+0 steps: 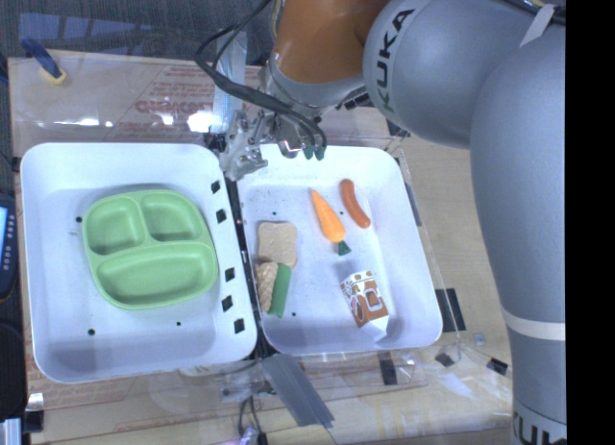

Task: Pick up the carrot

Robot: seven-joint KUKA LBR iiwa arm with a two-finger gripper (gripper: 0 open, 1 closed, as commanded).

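A: What is being carried by the left bin (38, 241)?

B: A green divided plate (149, 246) is being carried near its middle, with three compartments that look bare.

A: And the right bin (408, 241)?

B: Along its left edge, a slice of bread (277, 242) is lying, with a cracker-like piece (264, 284) and a green stick-shaped item (281, 289) just below it, touching or nearly so. Toward the middle of the bin's far half, the carrot (329, 218) is lying flat, its orange body slanting down to a green stub. Just beside it, nearer the far right corner, a sausage (356, 203) is lying, apart from the carrot. Close to the near right corner, a small printed packet (366, 301) is resting.

A: Where is the gripper (288, 145) being held?

B: It is being held over the far edge of the right bin, close to the far left corner where the two bins meet, below the orange band (322, 11) of the arm (461, 68). Whether its fingers are spread or pressed together cannot be told; the tips are lost among cables and metal parts.

A: How far along is the task being judged?

B: It is being judged as barely begun. The carrot is lying on the bin floor, touched by nothing, and the gripper is standing well apart from it. The approach, descent, closing and lift are all being left to do.
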